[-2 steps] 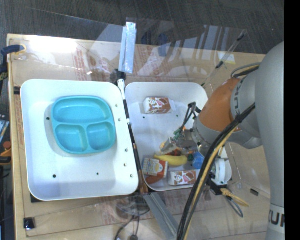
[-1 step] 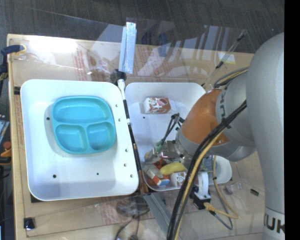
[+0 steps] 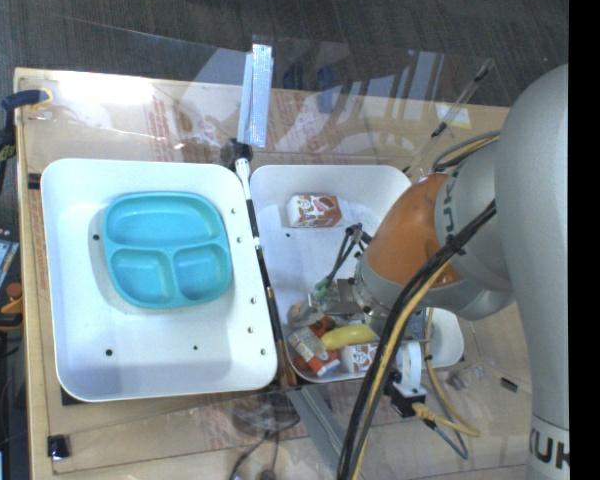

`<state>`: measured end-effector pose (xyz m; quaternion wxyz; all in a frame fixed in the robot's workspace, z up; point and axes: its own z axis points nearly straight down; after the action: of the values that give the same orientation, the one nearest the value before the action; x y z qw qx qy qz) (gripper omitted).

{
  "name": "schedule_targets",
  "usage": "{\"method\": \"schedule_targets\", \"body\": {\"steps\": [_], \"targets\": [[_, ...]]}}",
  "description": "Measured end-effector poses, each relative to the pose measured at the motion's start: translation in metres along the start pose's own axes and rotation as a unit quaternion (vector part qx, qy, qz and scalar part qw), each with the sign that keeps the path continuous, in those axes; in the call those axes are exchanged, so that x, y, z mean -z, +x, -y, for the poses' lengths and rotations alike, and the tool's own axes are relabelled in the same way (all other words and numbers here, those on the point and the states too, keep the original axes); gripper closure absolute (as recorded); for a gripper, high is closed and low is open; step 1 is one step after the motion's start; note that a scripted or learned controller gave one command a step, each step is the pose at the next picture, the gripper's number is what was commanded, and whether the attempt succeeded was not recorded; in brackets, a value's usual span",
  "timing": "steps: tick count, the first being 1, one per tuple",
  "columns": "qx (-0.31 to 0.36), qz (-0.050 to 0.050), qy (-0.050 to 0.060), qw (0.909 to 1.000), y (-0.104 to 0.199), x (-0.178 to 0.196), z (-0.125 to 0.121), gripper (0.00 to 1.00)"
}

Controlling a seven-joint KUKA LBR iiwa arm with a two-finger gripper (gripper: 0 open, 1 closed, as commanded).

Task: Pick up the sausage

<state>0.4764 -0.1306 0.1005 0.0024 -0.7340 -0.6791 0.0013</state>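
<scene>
Gripper (image 3: 332, 298) low in right bin (image 3: 280, 193), over the near clutter beside yellow banana (image 3: 348, 336); finger state cannot be told; blue tray (image 3: 168, 247) in left bin (image 3: 70, 268).

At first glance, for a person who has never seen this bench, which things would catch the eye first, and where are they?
The turquoise divided plate stands out most, lying in the middle of the left white bin. Next comes the big grey arm with its orange band, reaching from the right over the right bin. Below it, small food items are heaped in that bin's near corner, among them a yellow piece, and a brown packet lies apart near the far wall.
</scene>
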Motion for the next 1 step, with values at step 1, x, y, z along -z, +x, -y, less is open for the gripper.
{"method": "schedule_targets", "body": {"steps": [1], "targets": [[0.003,0.000,0.002,1.0000,0.0003,0.0088,0.0003,1.00]]}}
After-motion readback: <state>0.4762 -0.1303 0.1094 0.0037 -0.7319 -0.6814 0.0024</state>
